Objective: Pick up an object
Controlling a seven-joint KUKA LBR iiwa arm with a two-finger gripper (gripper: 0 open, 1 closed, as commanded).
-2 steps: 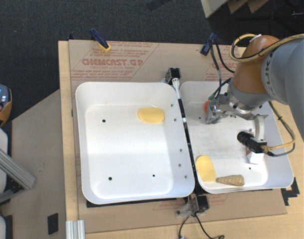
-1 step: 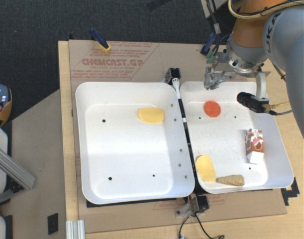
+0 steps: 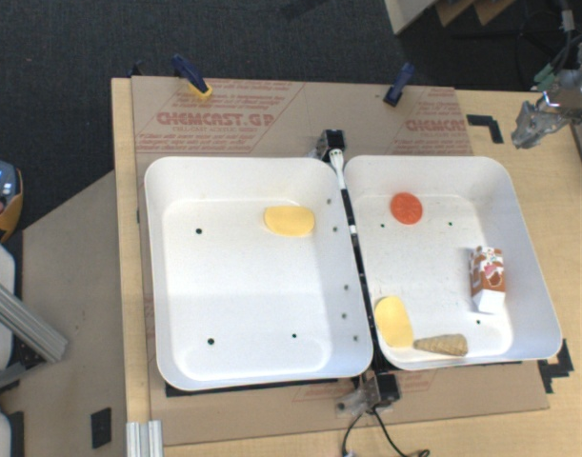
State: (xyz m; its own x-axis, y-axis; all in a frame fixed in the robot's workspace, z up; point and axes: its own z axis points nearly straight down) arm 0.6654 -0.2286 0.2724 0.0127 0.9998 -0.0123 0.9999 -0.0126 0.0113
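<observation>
Objects vs gripper: the gripper (image 3: 536, 122) sits at the far right edge, beyond the back right corner of the right bin (image 3: 525, 219), well apart from every item.
Gripper: grey metal, over the bench and touching nothing; too small and blurred to tell how it stands.
Left bin (image 3: 167, 255): a smooth yellow oval piece (image 3: 290, 221) lies alone towards the back.
Right bin, back: a flat round orange disc (image 3: 407, 208).
Right bin, right side: a small carton (image 3: 488, 278), white with red-brown print, lying near the wall.
Right bin, front: a second yellow rounded piece (image 3: 394, 321) by the left wall; just beside it, a tan, rough-looking wedge (image 3: 441, 346).
Bins: shallow, glossy white plastic with rounded corners, resting on a brown printed cardboard sheet (image 3: 233, 112).
</observation>
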